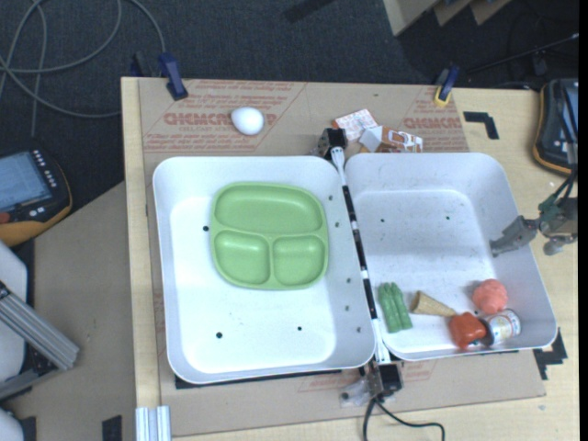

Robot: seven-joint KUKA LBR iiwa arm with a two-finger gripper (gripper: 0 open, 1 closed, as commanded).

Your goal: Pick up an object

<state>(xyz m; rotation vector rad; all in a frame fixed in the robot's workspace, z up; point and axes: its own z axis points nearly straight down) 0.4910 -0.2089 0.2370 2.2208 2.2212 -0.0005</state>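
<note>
At the right bin's (pixel 432 177) far right rim hangs the tool (pixel 514 235); whether it is open or shut I cannot tell. Nearest, in the bin's near right corner, lies a pink ball (pixel 491 294), probably light, soft and prone to roll, best pinched across its middle.

green strip (pixel 396 306), tan cone (pixel 430 304), pink ball (pixel 491 294), red-capped bottle (pixel 482 329): right bin's near corner.
</note>
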